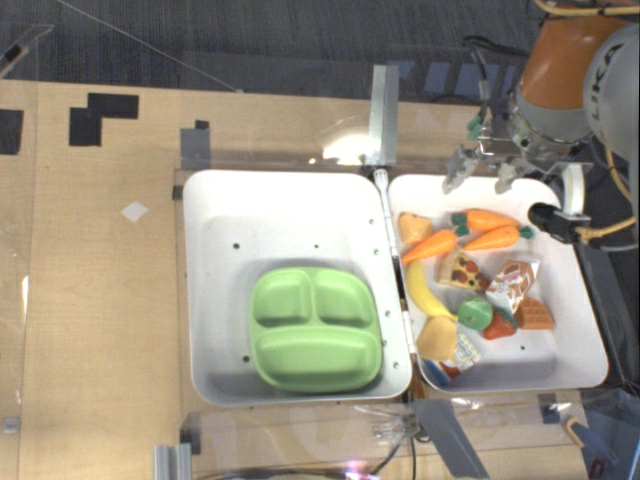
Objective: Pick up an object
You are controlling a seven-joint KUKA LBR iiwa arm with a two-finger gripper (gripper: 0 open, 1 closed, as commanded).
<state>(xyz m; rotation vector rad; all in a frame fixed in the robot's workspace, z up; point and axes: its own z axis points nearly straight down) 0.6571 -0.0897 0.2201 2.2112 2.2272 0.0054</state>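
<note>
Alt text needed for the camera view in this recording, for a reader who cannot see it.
A grey and orange robot arm holds its open gripper above the far edge of the right bin, which holds toy food including carrots and a banana. The left bin holds a green divided tray.

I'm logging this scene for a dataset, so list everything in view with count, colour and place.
bins: 2, white, side by side on the bench
divided plate: 1, green, in the left bin
carrots: 3, orange, far part of the right bin
banana: 1, yellow, left side of the right bin
pizza slice: 1, yellow and red, middle of the right bin
green-topped piece: 1, green, near part of the right bin
wrapped packet: 1, white and brown, right of the pizza slice
arm: 1, grey with orange band, upper right
end effector: 1, metallic, above the right bin's far edge, nothing between its fingers
</note>
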